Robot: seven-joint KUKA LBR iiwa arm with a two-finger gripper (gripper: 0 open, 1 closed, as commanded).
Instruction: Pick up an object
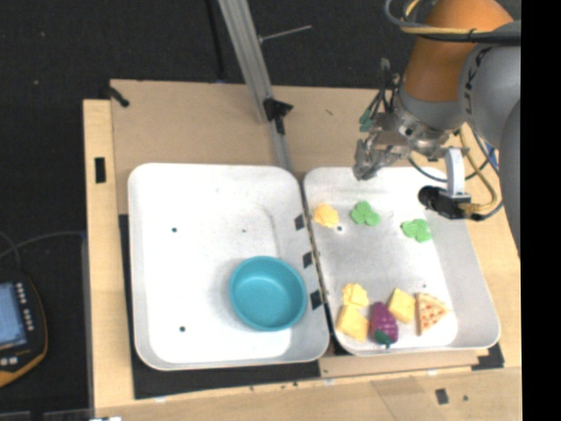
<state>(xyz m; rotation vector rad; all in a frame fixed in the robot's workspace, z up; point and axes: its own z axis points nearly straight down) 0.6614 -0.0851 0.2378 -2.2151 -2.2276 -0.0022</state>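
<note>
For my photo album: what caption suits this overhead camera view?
Robot gripper hovers over toy foods in the right bin; blue bowl left.

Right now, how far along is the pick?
Done: nothing lifted. The toys, including the two green pieces, the yellow piece and the pizza slice, lie in the right bin. In hand: the claw hangs over that bin's far edge. Left: descend, grasp, lift.
</note>
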